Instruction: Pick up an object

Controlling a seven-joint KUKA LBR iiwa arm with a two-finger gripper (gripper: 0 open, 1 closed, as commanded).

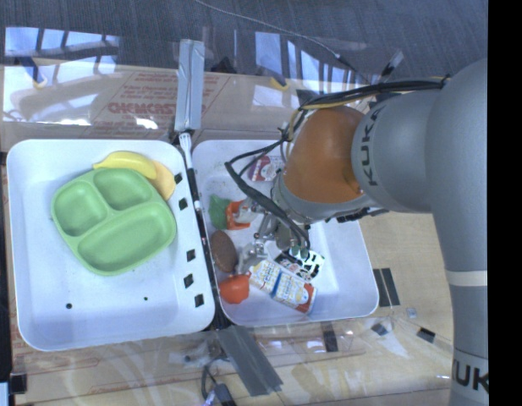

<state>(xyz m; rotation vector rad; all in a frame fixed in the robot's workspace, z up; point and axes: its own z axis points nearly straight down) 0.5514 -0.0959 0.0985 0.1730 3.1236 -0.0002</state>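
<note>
The right bin (349,265) holds several objects. A white and orange carton (283,285) lies on its side near the front. A red tomato-like ball (234,288) sits to the carton's left, with a brown oval object (224,249) just behind it. A green and orange item (228,211) lies further back, and a red and white packet (262,169) sits near the back wall. My gripper (271,239) is low in this bin, just behind the carton and right of the brown oval. The orange wrist band (324,155) hides much of the bin's middle.
The left bin (41,294) holds a green divided plate (115,218) and a yellow banana (144,167) behind it. A ridge with black clips (193,252) separates the two bins. Cables (252,163) loop off the wrist over the right bin's back.
</note>
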